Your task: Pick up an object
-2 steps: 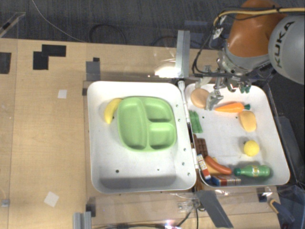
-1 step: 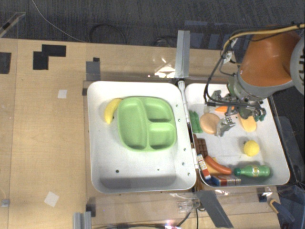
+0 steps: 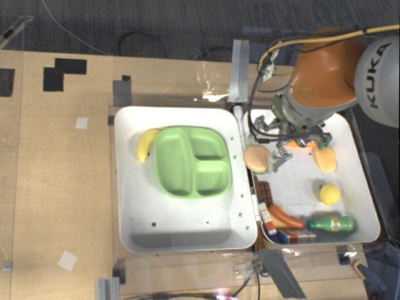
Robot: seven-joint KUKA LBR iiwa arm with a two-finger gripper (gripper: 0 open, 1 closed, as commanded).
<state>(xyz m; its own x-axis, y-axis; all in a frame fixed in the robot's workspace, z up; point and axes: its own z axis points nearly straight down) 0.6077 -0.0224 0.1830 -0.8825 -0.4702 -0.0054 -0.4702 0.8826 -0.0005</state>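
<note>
Arm w/ orange band enters from upper right; tool [image 3: 281, 157] hangs low over the right bin [image 3: 362, 167], just beside a tan bun [image 3: 256, 159] at the bin's left edge. Can't tell the tool's state. Same bin: yellow lemon [image 3: 329, 194] center-right, green bottle [image 3: 331, 224] along bottom. Left bin [image 3: 131, 217] holds green tray [image 3: 190, 161] & banana [image 3: 145, 144].

Matt green plastic tray [image 3: 190, 162]

Green divided plate [image 3: 190, 161] and banana [image 3: 145, 145] in left bin [image 3: 187, 233]; arm [image 3: 325, 67] over right bin [image 3: 365, 224].
</note>
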